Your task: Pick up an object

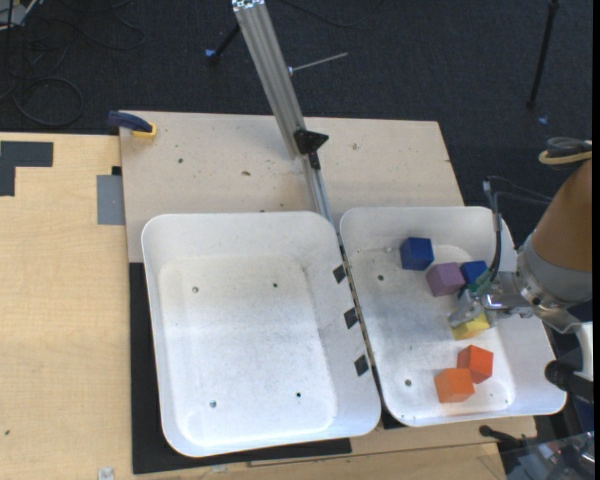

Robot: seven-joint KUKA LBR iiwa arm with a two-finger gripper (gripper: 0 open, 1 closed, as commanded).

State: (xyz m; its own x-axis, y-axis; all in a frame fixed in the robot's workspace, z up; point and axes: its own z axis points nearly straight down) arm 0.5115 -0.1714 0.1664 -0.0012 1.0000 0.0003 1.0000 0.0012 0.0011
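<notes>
The right bin (400, 398) holds several small blocks: a blue cube (416, 253), a purple cube (445, 278), a second blue cube (473, 272), a yellow block (470, 326) and two orange blocks (480, 361) (453, 384). My gripper (477, 305) reaches in from the right and hangs low among the blocks. It sits just above the yellow block and right beside the second blue cube and the purple cube. Its tip partly hides the yellow block.
The left bin (170, 258) lies beside the right one, with a black-clipped divider (348, 313) between them. A slanted aluminium bar (275, 68) rises behind the bins. The arm's grey and orange body (565, 238) hangs over the right bin's far rim.
</notes>
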